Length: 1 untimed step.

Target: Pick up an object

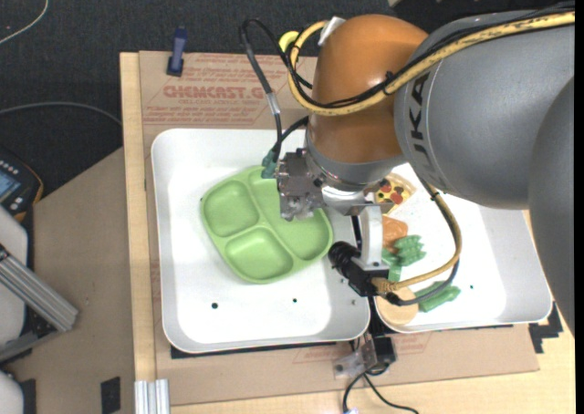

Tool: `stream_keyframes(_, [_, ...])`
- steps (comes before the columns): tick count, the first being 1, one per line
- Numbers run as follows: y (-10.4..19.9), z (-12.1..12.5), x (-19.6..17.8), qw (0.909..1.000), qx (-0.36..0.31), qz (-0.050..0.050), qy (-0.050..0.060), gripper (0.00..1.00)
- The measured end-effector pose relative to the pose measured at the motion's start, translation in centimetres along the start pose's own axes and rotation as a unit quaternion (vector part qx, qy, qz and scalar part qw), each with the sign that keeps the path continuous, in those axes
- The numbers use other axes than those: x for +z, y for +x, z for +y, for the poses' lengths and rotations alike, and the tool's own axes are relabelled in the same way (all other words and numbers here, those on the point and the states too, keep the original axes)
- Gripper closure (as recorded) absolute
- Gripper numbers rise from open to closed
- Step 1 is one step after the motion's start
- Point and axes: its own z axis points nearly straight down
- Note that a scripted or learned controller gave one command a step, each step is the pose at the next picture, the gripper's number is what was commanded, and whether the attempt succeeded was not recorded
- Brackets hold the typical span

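While the arm hangs over the bins, we see the gripper [297, 193] above the green divided tray [260, 230] in the left bin [182, 221]; finger state we cannot tell. Small green pieces [406, 253] lie in the right bin [493, 298].

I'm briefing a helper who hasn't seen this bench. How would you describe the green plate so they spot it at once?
Start at the left bin of the two white bins. The green plate lies in its middle, partly under the arm's orange band. It is pale green with divided compartments, far larger than the small green pieces in the right bin.
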Motion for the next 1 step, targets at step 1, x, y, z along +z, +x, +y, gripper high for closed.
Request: stream_keyframes(1, [0.61, -3.32, -14.94, 0.9999, -0.006, 0.005, -0.01, 1.0])
